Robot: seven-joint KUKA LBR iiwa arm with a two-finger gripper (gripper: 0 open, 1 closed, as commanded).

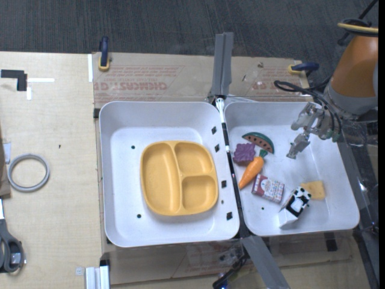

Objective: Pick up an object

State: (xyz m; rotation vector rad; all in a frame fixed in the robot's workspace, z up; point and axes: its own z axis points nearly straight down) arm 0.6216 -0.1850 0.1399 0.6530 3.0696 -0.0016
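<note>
The right bin (337, 221) holds several toys: a watermelon slice (258, 141), purple grapes (243, 153), a carrot (251, 171), a small red carton (268, 189), a yellow cheese wedge (315, 189) and a black-and-white box (296, 202). My gripper (299, 135) hangs over the upper right part of that bin, right of the watermelon slice and above the cheese wedge. It is open with nothing between its fingers.
The left bin (114, 161) holds a yellow divided plate (179, 177). A grey divider post (222, 65) stands behind the bins. On the wooden bench to the left lie a tape roll (27, 172) and scissors (9, 251). Blue clamps (104, 52) grip the cardboard backing.
</note>
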